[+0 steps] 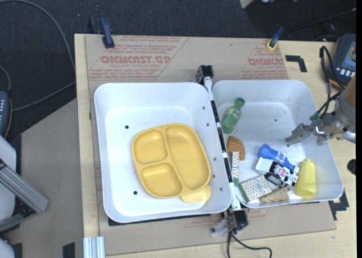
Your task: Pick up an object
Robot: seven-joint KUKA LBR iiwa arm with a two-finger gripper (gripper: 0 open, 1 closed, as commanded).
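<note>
Fingers (298,136) spread and holding nothing, poised over the right bin (294,90) near its 3 o'clock wall. Closest candidate the blue tube (276,155), lying toward 7 o'clock, long axis 10-to-4. Beyond, yellow bottle (306,178) at 6 o'clock; green bottle (232,116) well apart at 9.

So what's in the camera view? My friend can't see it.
A robot gripper hangs over the right bin, above a green bottle, a yellow bottle and small packets. The left bin holds a yellow divided tray.
</note>
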